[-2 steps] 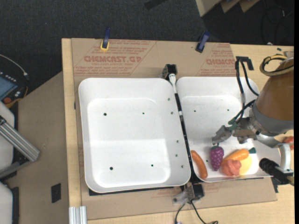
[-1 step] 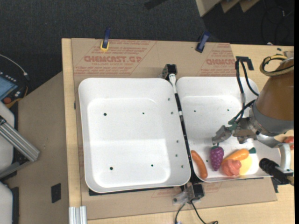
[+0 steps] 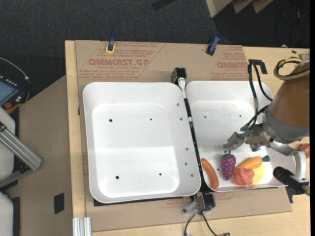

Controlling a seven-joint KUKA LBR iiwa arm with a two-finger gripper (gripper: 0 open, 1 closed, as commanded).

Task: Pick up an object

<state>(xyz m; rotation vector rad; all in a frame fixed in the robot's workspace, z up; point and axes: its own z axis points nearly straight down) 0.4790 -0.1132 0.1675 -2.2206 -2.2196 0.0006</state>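
A single fixed camera looks down at a slant from above the counter, far enough to take in both white bins side by side.

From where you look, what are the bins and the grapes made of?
The bins look like thin moulded plastic, white and smooth, with rounded corners and a soft sheen. The grapes look like toy plastic or rubber: a purple knobbly cluster, evenly coloured. Which of the two can't be told.
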